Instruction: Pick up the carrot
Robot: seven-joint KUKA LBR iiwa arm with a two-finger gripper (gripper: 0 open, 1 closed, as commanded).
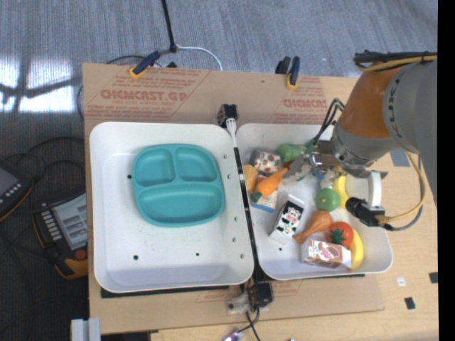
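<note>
— Orange, tapered carrot (313, 226): where?
— Right bin (384, 258), lying among toy food, beside a tomato (341, 233).
— Left bin (106, 190)?
— Holds a teal divided plate (179, 185).
— Gripper (309, 163)?
— Fingers unclear, can't tell

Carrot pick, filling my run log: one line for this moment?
arm: over right bin | gripper: beside carrot | carrot: lying in bin, not held | tray: left bin

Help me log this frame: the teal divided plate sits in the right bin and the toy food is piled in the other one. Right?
Not quite. The camera view shows the teal divided plate in the left bin; the toy food, including a carrot, is piled in the right bin.
</note>
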